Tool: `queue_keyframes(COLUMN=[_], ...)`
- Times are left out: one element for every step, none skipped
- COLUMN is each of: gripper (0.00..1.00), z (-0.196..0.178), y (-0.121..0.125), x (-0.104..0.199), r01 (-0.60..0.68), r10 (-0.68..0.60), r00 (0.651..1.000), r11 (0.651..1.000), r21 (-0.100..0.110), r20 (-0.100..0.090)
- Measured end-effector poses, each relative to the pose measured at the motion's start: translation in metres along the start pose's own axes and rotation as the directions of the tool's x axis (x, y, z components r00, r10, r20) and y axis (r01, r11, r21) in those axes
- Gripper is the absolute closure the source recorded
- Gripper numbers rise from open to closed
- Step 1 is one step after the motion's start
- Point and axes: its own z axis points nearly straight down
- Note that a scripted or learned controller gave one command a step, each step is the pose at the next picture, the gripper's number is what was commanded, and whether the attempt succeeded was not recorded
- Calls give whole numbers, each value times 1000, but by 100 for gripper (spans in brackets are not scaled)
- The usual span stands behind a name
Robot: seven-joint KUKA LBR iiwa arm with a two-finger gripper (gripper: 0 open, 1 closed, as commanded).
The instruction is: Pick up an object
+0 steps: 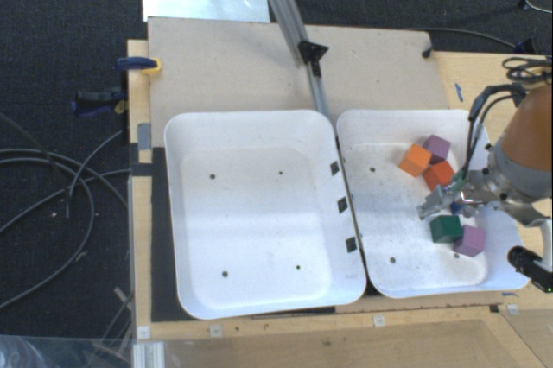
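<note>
**Camera view: gripper low in the right bin, among the blocks**

You are looking down at a slant on two shallow white bins side by side on a tan bench. The left white bin (251,211) has only small dark dots on its floor. The right white bin (389,263) holds all the blocks, gathered toward its right side.

You can count five small blocks. An orange cube (416,159) sits nearest the bin's centre, with a purple cube (437,147) just beside it toward the back and a red-orange cube (440,174) touching it toward the front. A dark green cube (446,229) lies lower down, and a second, paler purple cube (470,241) sits just beside it to its right.

The grey arm with its orange band comes in from the right edge. Its two-finger gripper (439,204) is down between the red-orange cube and the dark green cube, its metal tips pointing left. You cannot tell from this angle whether the tips are spread or closed, and no block is visibly between them. A grey metal pole (285,3) slants across the bench behind the bins.
</note>
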Motion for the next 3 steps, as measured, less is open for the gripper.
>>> queue_keyframes(gripper=[0, 0, 0], z=[-73, -94, 77], y=[59, 57, 114], x=[12, -21, -30], r01=[7, -3, 1], r10=[-7, 3, -1], r00=[1000, 1000, 1000], r11=[1000, 1000, 1000], r21=[-10, -2, -22], r20=[3, 2, 9])
